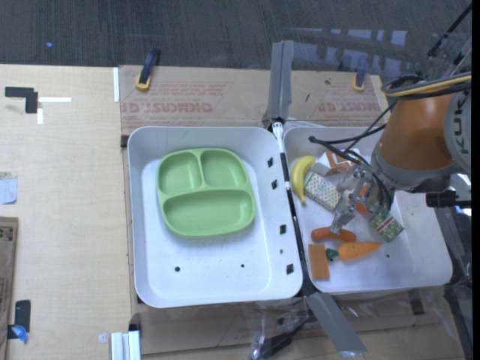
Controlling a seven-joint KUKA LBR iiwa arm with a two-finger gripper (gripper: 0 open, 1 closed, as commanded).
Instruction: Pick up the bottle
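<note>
A small bottle (385, 224) with a green and white label lies on its side in the right bin (420, 272), toward the bin's right side. My gripper (346, 211) hangs low over the middle of that bin, just left of the bottle and right above an orange carrot-like piece (334, 235). The grey arm with its orange band (420, 137) comes in from the upper right and hides part of the bin's back. I see nothing held in the gripper.
In the right bin a yellow banana (301, 177) lies at the left wall, a speckled box (323, 191) next to it, a carrot (358, 250) and an orange block (319, 262) at the front. The left bin (150, 276) holds a green divided plate (206, 192).
</note>
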